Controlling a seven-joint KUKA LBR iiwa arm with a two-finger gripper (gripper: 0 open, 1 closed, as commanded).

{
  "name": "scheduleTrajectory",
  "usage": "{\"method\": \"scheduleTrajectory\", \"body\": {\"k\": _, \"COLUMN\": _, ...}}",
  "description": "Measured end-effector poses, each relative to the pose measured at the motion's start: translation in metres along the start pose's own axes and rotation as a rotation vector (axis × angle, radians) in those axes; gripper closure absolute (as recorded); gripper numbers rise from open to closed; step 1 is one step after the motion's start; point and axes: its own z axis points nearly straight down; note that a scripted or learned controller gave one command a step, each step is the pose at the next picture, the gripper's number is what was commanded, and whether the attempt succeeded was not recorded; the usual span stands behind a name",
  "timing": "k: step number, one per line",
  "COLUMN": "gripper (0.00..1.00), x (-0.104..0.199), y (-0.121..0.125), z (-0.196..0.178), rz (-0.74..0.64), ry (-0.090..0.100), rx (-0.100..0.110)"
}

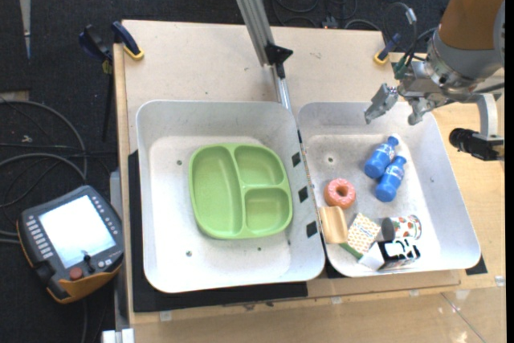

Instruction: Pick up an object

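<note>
The claw [399, 106] hangs spread and released, nothing between its fingers, above the back edge of the right bin [450, 173]. Toward five o'clock from it, well inside that bin, lie two blue bottles [385, 169] touching side by side; a pink doughnut [340, 192] sits at their eight o'clock, and further toward six o'clock a cluster of small packets and a black-and-white cube [397, 250] crowds the front. At nine o'clock, the left bin [161, 173] holds a green divided plate [240, 190].

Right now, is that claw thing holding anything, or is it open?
Gripper: open, holding nothing, above the right bin's far edge.
</note>
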Motion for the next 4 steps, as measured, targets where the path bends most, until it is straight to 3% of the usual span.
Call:
{"method": "scheduleTrajectory", "body": {"k": 1, "gripper": 0.00, "x": 0.000, "y": 0.000, "z": 0.000, "rz": -0.001, "ry": -0.001, "rx": 0.000}}
{"method": "scheduleTrajectory", "body": {"k": 3, "gripper": 0.00, "x": 0.003, "y": 0.002, "z": 0.121, "rz": 0.003, "ry": 0.000, "rx": 0.006}}
{"method": "scheduleTrajectory", "body": {"k": 4, "gripper": 0.00, "x": 0.004, "y": 0.001, "z": 0.163, "rz": 0.003, "ry": -0.001, "rx": 0.003}}
